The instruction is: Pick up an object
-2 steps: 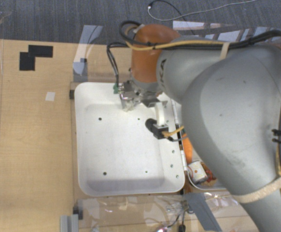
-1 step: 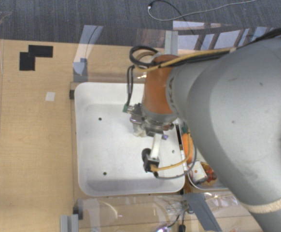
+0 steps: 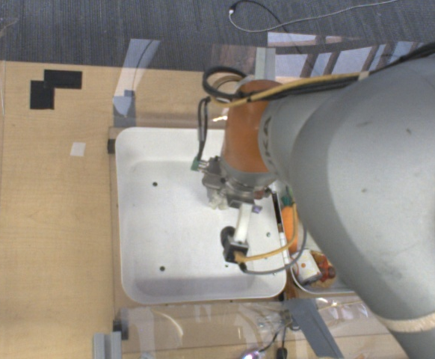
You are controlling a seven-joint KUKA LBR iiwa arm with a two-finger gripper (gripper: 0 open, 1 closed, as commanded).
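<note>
My gripper (image 3: 219, 197) hangs over the right half of the left white bin (image 3: 150, 223), under the orange band of the wrist. The grey arm covers most of the right bin. At that bin's left edge an orange object (image 3: 289, 227) peeks out beside a thin dark stick (image 3: 277, 214). A small red, yellow and white object (image 3: 316, 269) lies just below them. Nothing shows in the gripper's hold.
The left bin's floor (image 3: 158, 238) shows a few small dark dots. Black tape shapes (image 3: 53, 87) mark the wooden bench at the far left. A grey clamp (image 3: 107, 342) sits by the bin's lower left corner.
</note>
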